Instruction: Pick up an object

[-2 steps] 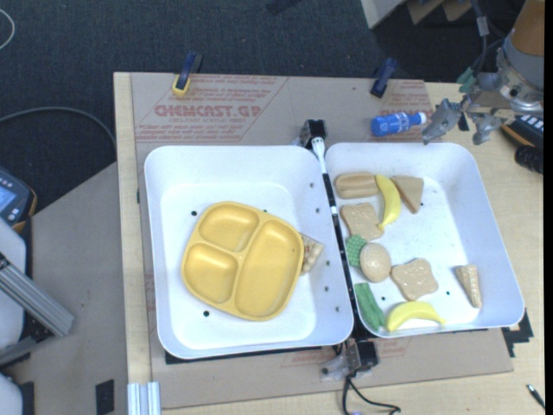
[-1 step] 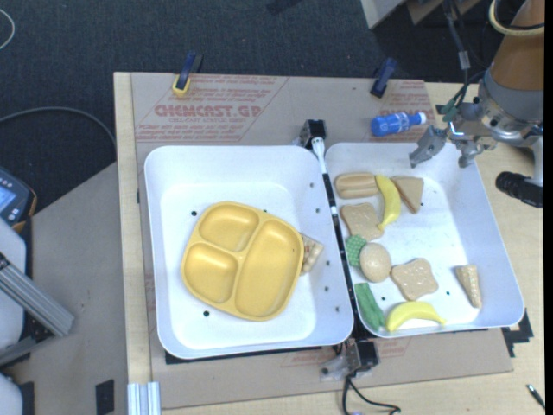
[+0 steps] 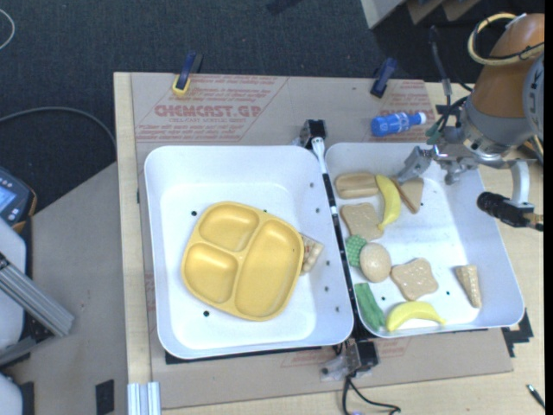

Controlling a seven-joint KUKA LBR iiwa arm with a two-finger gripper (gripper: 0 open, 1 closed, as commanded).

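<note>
From the overhead camera, the gripper hangs over the far right corner of the right bin, below the arm's orange band. Its two fingers are spread apart with nothing between them. The nearest thing is a tan wedge, just below the left finger and close to it; whether the two touch cannot be told. Just to the left of the wedge lies a banana, curving toward the camera. Further left of the tool sits a bread roll, with a slice of toast in front of it. Toward the camera from the gripper and well apart from it lie a pale egg-shaped piece, a second toast slice, a cone, a second banana and a green piece along the bin's left wall. Behind the tool and slightly to its left, a blue bottle lies on the bench outside the bin. Far to the gripper's left, the left bin holds a yellow divided plate with a small pale piece at the plate's right edge.
</note>
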